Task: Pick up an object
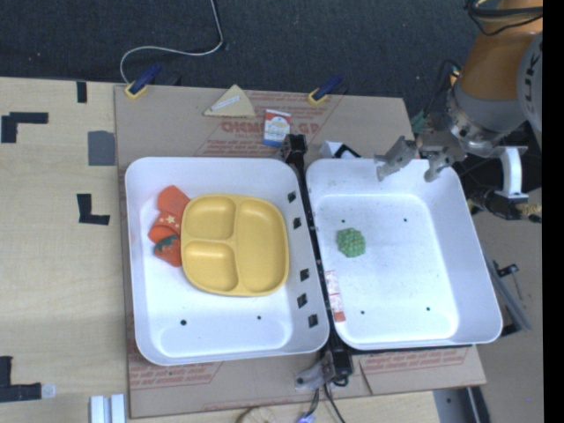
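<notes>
A small green broccoli-like piece (351,242) lies in the right bin (441,324), left of its middle. My gripper (411,164) hangs over the far edge of that bin, up and to the right of the green piece. Its two grey fingers (393,159) are spread apart and nothing is between them. In the left bin (220,342) a yellow divided plate (235,243) lies flat. Orange-red toy pieces (167,223) rest against the plate's left side.
A black divider with clips (304,236) runs between the two bins. A small red and white carton (277,128) and a beige wedge (231,102) lie on the cardboard behind the bins. A white label strip (332,291) lies near the right bin's left wall.
</notes>
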`<state>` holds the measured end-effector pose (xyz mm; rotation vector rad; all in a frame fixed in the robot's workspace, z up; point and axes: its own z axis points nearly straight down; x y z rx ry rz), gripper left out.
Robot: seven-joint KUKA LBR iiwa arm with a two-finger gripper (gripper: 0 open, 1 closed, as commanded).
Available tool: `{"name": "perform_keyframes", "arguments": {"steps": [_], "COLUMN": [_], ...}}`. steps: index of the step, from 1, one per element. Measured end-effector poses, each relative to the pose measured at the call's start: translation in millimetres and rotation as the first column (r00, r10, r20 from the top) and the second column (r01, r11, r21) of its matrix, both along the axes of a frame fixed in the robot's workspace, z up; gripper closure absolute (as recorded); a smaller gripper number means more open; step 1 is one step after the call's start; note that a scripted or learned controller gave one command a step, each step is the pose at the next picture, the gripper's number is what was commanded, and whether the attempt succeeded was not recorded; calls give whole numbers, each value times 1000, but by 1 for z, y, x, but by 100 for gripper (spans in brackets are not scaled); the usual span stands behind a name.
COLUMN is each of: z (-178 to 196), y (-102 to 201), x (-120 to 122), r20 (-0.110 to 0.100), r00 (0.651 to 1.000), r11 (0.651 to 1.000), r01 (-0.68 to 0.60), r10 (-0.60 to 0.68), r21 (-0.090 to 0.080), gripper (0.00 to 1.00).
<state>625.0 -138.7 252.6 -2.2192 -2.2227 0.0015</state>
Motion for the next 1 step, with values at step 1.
{"name": "perform_keyframes", "arguments": {"steps": [1], "z": [-97], "y": [38], "x": [-51], "r20": [-3], "r00": [1000], "r11": [1000], "r01": [0], "r10": [0], "r21": [1], "gripper": [0]}}
